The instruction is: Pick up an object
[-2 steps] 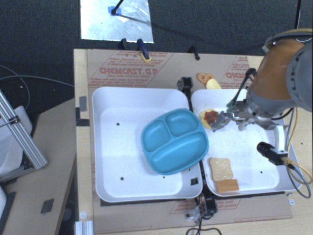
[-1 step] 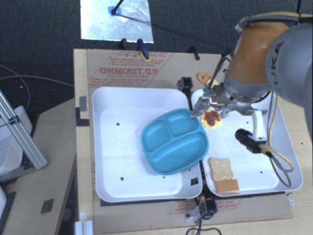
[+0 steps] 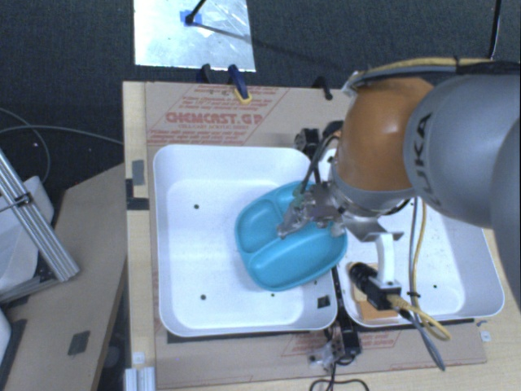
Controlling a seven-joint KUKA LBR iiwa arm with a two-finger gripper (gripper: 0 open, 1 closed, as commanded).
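A blue two-compartment dish (image 3: 277, 247) is in the right half of the left white bin (image 3: 195, 218). It is tilted, and its right edge reaches over the wall between the bins. My gripper (image 3: 303, 215) comes down from the right onto the dish's upper rim by the dividing ridge. Its metal fingers (image 3: 291, 221) are closed on that rim. The grey arm with its orange band (image 3: 383, 137) hides the dish's far right corner.
The right white bin (image 3: 468, 287) lies largely under the arm. Cardboard (image 3: 212, 116) lines the bench beneath both bins. A shiny sheet (image 3: 195, 23) lies at the back, and an aluminium frame (image 3: 32, 226) stands at the left.
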